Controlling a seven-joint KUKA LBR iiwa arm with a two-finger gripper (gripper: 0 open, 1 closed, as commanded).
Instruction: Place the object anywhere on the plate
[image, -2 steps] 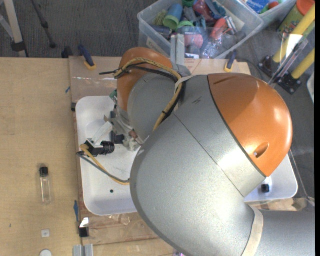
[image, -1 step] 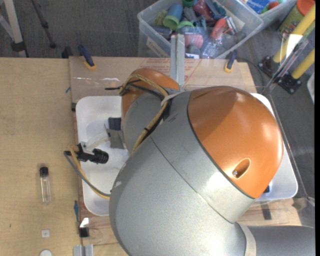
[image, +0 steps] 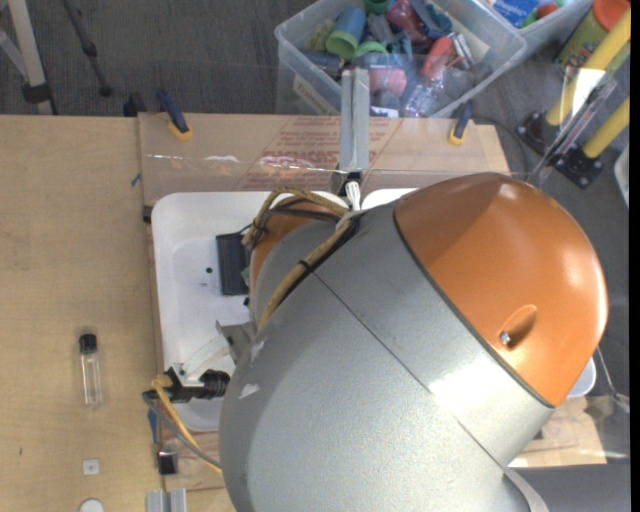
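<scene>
**Arm bent low over the left bin, its working end hidden**

From where I stand, the arm (image: 420, 370) blocks nearly everything: a broad grey shell, smooth and matte, capped by a glossy orange dome, leaning across both bins. The gripper (image: 235, 340) seems to sit somewhere under the dark bracket and pale metal tab at the arm's left edge, but I cannot tell how it is set, or whether anything is in it. Neither the object nor the plate can be picked out; both, I judge, lie beneath the arm's bulk.

My guess is that this is the reach or the set-down inside the left bin (image: 185, 250), a shallow white tray with rounded corners and a slick moulded floor. The next move calls for a clean lift that exposes the bin.

Yellow and black cables (image: 300, 215) loop over the wrist. On the pale wooden bench (image: 60, 220) lies a small clear vial (image: 90, 370) with a dark cap. Behind stands a clear tub (image: 400, 50) of bright plastic oddments
</scene>
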